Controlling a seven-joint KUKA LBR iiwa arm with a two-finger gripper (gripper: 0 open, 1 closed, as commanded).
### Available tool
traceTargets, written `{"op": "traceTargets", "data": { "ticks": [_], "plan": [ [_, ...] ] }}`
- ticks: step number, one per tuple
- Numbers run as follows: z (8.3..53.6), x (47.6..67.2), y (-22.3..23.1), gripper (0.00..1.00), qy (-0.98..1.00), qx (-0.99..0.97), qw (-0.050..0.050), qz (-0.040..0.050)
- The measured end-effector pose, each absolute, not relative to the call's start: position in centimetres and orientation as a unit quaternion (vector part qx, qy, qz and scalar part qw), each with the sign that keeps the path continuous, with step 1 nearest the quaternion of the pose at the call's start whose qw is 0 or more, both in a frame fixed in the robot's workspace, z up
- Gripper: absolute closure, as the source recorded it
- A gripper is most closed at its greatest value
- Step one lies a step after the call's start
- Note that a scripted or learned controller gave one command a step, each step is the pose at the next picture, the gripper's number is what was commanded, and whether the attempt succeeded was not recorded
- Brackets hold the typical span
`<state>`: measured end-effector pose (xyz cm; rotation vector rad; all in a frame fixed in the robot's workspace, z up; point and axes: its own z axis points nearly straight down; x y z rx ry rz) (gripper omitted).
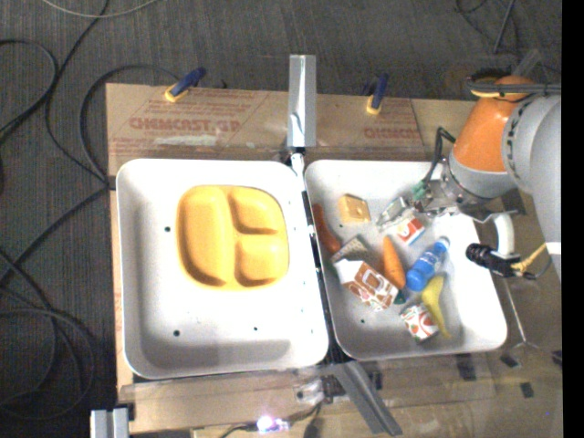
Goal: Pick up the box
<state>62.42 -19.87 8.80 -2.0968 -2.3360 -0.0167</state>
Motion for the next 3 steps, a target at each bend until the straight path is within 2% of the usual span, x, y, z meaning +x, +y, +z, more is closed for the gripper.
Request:
{"op": "traceTargets", "data": {
  "ticks": [1, 2, 3],
  "plan": [
    [9.8, 62.5, -20.0, 1.00, -0.745, -0.668, -0.002, -0.0036],
    [20.4, 60.8, -11.7, 1.00, -0.760, -0.650, 0.000, 0.0004],
    [21.3, 60.9, -11.5, 1.00, -0.761, -0.649, 0.001, 0.0006]
  ]
}}
